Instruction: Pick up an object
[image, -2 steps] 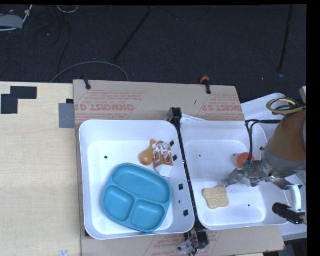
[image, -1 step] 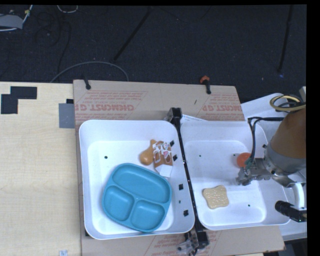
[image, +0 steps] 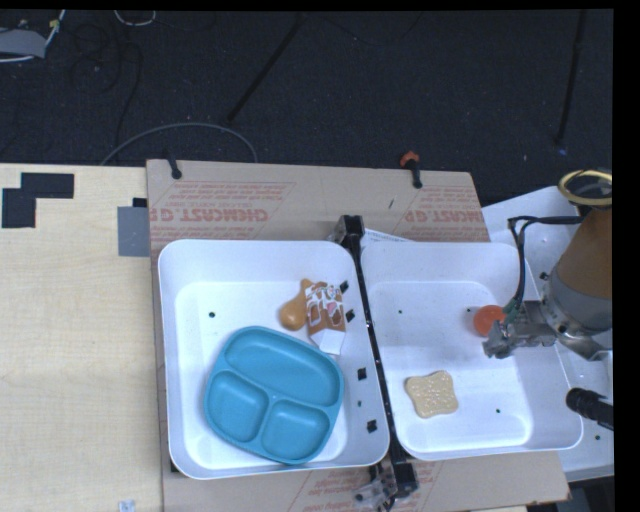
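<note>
Jaws (image: 500, 343) beside small round orange ball (image: 487, 319)

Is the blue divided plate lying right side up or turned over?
Right side up: the blue divided plate shows three hollow compartments facing upward in the left bin.

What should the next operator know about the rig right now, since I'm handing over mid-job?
Gripper: low in the right bin, beside the small orange ball; finger state unclear, and nothing visibly held.
Right bin also holds the tan cracker-like piece, lying flat nearer the front.
Left bin: blue divided tray and a brown-and-white toy by the divider.
Done: nothing lifted yet.
Left: grasp and raise an object; the ball looks closest.
</note>
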